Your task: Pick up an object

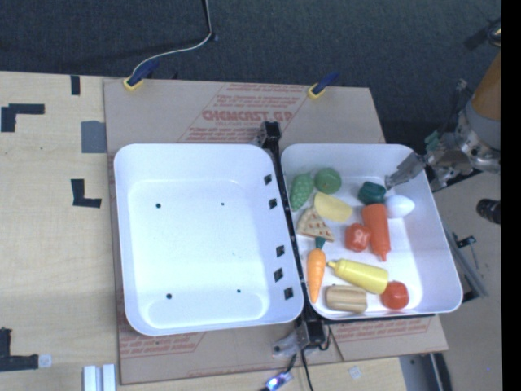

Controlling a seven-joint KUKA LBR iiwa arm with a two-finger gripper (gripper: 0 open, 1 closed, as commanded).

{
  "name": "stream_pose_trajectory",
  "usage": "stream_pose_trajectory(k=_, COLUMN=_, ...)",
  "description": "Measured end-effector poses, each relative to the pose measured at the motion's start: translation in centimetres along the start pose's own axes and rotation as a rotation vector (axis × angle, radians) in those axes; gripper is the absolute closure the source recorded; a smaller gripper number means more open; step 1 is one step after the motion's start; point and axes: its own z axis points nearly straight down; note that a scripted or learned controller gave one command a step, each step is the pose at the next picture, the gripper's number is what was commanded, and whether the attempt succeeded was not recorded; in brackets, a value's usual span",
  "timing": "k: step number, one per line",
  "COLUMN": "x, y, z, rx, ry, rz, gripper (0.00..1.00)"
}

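Dark blue-grey carpet lay behind the pale wooden tabletop [49, 243], on which a brown cardboard sheet [236, 116] carried both bins. On the left sat the shallow white plastic left bin [130, 243], its floor marked by a few small dark dots. Black clips ran along the seam where it met the shallow white plastic right bin [435, 251], and all the toy food lay in this second one.

Nearest the seam was a bumpy green pickle-shaped toy [302, 190], with a round dark green toy [328, 179] just beside it. Below them lay a tan wedge like a slice of pizza [313, 224] and a pale yellow lemon-shaped piece [334, 208]. An orange plastic carrot [315, 274] pointed toward the front wall. Next to it a yellow banana-like toy [360, 274] rested above a tan bread-roll cylinder [345, 299]. Further right came a small red pepper-like piece [356, 237], a long orange-red sausage-shaped toy [377, 228], a small dark teal block [372, 191], a red tomato-like ball [395, 295] and a white egg-shaped toy [400, 206].

Over the bin's far right corner hung the grey metal gripper [397, 177], its tip just above the teal block and white egg; whether it stood open or closed could not be told, and nothing was seen held in it.
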Motion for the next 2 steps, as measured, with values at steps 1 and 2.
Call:
stream_pose_trajectory(k=1, x=8.4, y=5.5, z=14.6, rx=0.009, ry=0.002, rz=-0.007, gripper=0.00)
stream_pose_trajectory(k=2, x=16.5, y=6.2, z=4.3, rx=-0.009, ry=0.003, rz=-0.009, gripper=0.00)
